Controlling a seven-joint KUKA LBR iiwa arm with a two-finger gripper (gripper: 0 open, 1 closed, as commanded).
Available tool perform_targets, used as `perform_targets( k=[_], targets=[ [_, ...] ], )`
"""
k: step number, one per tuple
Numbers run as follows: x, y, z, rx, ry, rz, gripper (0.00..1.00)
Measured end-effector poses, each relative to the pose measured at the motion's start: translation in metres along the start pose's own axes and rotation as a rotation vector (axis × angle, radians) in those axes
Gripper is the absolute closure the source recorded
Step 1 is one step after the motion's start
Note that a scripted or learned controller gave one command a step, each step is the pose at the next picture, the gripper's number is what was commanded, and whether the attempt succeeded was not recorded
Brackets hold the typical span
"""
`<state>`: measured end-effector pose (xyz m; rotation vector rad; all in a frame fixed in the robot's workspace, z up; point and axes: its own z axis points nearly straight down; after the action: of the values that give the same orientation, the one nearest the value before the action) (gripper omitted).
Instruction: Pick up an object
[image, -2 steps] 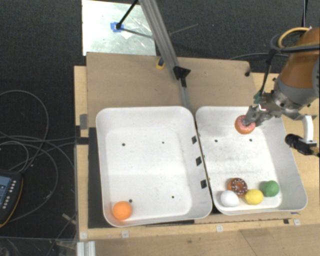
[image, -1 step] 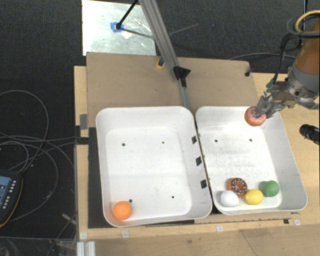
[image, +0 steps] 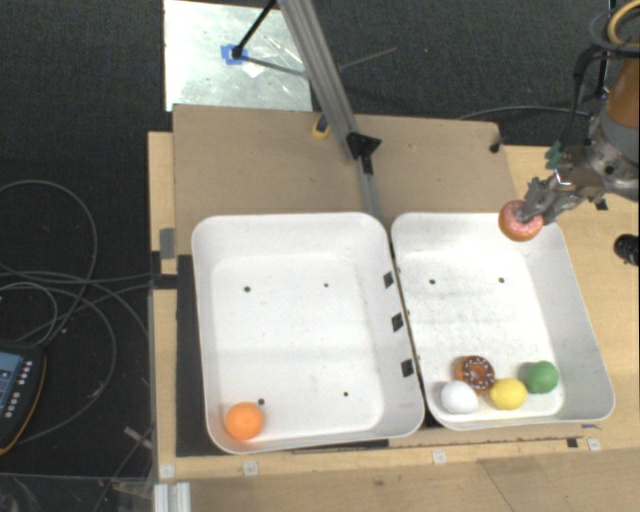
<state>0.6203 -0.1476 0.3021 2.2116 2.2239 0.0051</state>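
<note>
My gripper (image: 540, 204) hangs over the far right corner of the right bin (image: 470, 300), shut on a pink frosted donut (image: 519, 222) that is lifted off the bin floor. Along that bin's near edge sit a chocolate donut with sprinkles (image: 476, 372), a white ball (image: 459, 397), a yellow ball (image: 508, 393) and a green ball (image: 541, 377). An orange ball (image: 244, 421) lies in the near left corner of the left bin (image: 290, 300).
A grey metal pole (image: 335, 100) slants across the back of the bench toward the seam between the bins. Black clips (image: 396, 322) line that seam. Cables and a handheld pendant (image: 15, 385) lie on the floor at left.
</note>
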Motion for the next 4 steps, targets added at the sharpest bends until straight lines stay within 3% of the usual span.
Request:
perform_targets(
  k=[4],
  targets=[
    [0.188, -0.07, 0.021, 0.006, 0.004, -0.005, 1.0]
  ],
)
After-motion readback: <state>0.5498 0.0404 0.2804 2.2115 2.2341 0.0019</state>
